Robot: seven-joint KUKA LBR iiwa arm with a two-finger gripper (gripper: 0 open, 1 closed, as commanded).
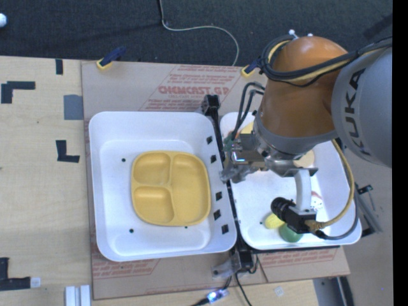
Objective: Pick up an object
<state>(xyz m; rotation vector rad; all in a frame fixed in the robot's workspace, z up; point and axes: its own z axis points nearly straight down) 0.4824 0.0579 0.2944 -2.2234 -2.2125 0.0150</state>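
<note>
One fixed camera looked down on my bench from above, at a slant and from a middling height, near enough that the two shallow white plastic bins took up most of the picture. The left white bin [102, 190] sat toward eight o'clock and the right white bin [335, 171] toward four o'clock. My grey arm with its orange band [299, 85] came in from three o'clock. The dark floor [76, 11] lay along twelve o'clock, beyond the brown cardboard sheet [166, 85].
</note>
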